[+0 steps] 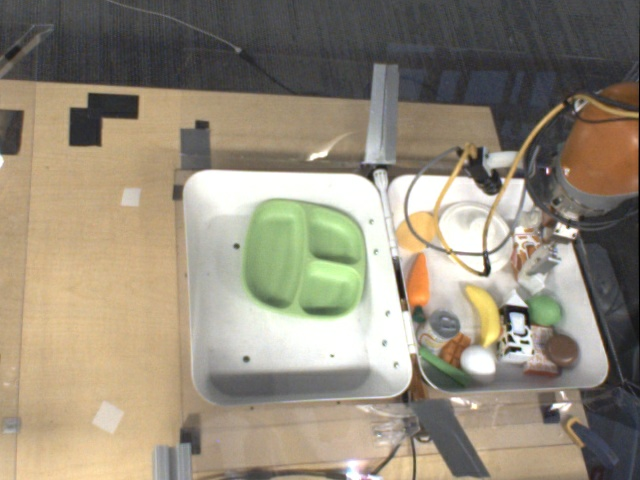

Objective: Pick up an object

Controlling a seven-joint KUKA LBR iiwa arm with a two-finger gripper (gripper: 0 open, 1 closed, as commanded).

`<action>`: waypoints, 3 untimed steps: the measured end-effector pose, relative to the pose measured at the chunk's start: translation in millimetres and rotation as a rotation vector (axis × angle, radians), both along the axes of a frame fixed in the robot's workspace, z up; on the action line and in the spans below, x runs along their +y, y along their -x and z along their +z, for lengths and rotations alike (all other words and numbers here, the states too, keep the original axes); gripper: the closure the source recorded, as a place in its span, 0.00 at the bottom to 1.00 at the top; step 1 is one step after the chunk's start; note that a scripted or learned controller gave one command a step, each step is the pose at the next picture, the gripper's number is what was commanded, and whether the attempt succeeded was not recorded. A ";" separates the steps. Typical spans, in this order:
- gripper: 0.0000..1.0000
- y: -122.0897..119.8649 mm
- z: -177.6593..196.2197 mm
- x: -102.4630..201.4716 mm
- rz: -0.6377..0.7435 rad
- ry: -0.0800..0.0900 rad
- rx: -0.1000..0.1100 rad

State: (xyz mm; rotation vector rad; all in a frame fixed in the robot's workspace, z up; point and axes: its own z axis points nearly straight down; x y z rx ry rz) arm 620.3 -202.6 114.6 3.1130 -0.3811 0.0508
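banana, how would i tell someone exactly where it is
Look in the right-hand white bin, the cluttered one. Near its middle lies the banana, just right of the orange carrot. It is the only long, curved yellow piece there.

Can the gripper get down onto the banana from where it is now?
Probably yes. The banana lies uncovered in the right bin, just left of the gripper, though the small carton crowds its lower end.
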 end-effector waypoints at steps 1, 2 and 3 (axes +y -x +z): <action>0.00 66.9 -6.0 16.1 -0.067 0.006 -0.026; 0.00 92.6 -6.8 11.1 0.012 0.009 -0.027; 0.00 104.8 -6.6 13.4 -0.148 0.003 -0.031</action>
